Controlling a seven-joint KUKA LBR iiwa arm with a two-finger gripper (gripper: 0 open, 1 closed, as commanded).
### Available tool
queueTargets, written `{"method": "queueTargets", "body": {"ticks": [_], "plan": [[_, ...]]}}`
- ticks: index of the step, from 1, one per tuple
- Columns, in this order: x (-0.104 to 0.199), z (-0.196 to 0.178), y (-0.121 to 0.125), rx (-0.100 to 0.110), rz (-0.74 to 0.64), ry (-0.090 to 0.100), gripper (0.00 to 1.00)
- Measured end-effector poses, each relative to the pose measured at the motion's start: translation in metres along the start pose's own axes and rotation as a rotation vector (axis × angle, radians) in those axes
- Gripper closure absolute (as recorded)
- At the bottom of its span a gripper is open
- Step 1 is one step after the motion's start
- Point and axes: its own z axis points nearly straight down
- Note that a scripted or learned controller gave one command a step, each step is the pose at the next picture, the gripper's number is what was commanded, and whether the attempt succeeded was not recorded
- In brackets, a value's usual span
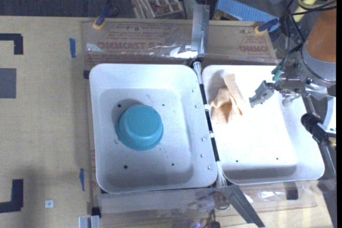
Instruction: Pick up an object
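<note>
Grey KUKA arm with orange band [324,34]: enters from the right edge of the camera view, wrist held over the right-hand shallow white plastic bin [267,165], reaching leftward toward that bin's upper half.

Two-finger metal gripper [260,94]: tilted down and to the left, tip above the white bin floor, just right of the cloth and apart from it. Fingers small and blurred; cannot tell whether spread or pressed together. Nothing visible between them.

Crumpled tan and orange cloth [227,99]: lying in the upper left part of the right-hand bin, close to the divider between the bins, partly bunched, pale at the top and more orange lower down.

Round teal-blue plastic bowl, upside down [140,126]: resting on the floor of the left-hand shallow white plastic bin [107,83], left of centre, well apart from the gripper.

Black cables [294,18]: looping down along the arm near the upper right.

Light wooden bench top [43,115]: left of the bins, bearing blue tape marks.
</note>
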Motion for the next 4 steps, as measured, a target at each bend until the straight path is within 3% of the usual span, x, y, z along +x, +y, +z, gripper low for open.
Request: {"method": "queueTargets", "body": {"ticks": [1,2,3,4], "plan": [[0.016,0.096,0.054,-0.001,-0.002,0.0,0.0],[0.0,0.177,0.076,0.0,-0.014,0.0,0.0],[-0.003,0.167,0.076,-0.003,-0.007,-0.001,1.0],[0.021,0.051,0.104,-0.003,-0.057,-0.001,1.0]]}}
